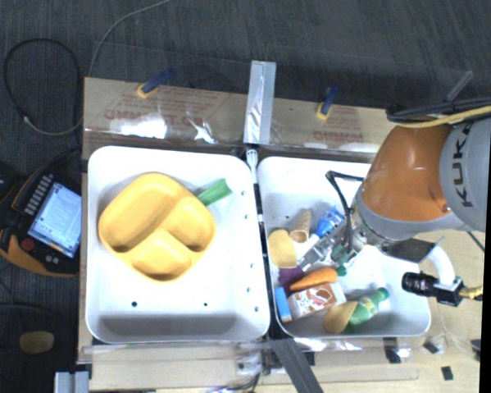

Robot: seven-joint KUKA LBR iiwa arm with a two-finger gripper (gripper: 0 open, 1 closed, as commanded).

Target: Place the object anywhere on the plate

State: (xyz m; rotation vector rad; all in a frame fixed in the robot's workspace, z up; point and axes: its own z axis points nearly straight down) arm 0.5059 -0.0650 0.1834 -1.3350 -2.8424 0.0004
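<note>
**Operator:** While I watch from my desk, the arm (419, 180) reaches in from the right and bends down over the right bin (403, 323), its orange band bulking above the wrist. The gripper (331, 249) hangs low over the clutter, pointing down and towards the divider between the bins.

**Colleague:** Can you see whether it has anything?

**Operator:** I cannot tell. The tool is small and partly blurred against the items under it, so whether it is apart, together or clamped on something is beyond me.

**Colleague:** What lies around it?

**Operator:** Just below the tool is an orange carrot-shaped piece (315, 279), and beneath that a small carton (315, 300) with a red and white face. Beside the carton, further from the divider, a green bottle (365, 308) lies on its side against a tan rounded piece (339, 318). Towards the divider from the tool sits a pale yellow lump (280, 249), with a beige item (301, 225) above it and something blue (330, 217) right by the tool.

**Colleague:** And the plate?

**Operator:** Well away from the tool, across the divider, in the left bin (124, 317). I see a big yellow lobed plate (155, 225) there, with a green object (214, 191) touching its upper edge on the side nearer the tool.
</note>
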